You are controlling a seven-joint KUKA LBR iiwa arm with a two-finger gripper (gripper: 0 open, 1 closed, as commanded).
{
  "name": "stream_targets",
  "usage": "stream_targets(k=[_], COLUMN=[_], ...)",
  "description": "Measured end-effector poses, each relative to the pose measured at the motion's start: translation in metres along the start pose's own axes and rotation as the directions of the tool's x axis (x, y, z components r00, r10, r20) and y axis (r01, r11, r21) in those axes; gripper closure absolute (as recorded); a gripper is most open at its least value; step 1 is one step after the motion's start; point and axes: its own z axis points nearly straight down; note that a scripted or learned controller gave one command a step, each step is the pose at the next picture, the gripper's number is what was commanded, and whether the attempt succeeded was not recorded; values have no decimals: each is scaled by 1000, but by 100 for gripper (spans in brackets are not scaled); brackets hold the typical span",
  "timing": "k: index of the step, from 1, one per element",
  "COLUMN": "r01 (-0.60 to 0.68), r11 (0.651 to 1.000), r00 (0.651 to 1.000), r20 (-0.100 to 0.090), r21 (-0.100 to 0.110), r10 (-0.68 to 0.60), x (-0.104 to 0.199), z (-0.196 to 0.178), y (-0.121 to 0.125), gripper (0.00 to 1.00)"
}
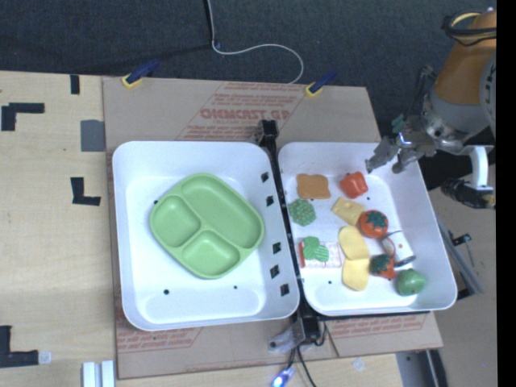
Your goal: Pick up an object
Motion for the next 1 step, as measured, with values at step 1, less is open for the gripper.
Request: stream_targets(k=[1], r01=[0], r11=[1000], r00=[1000], r20=[-1], r21=[2], r10=[0], x=[1], z=[-18], y=[1], gripper=[100])
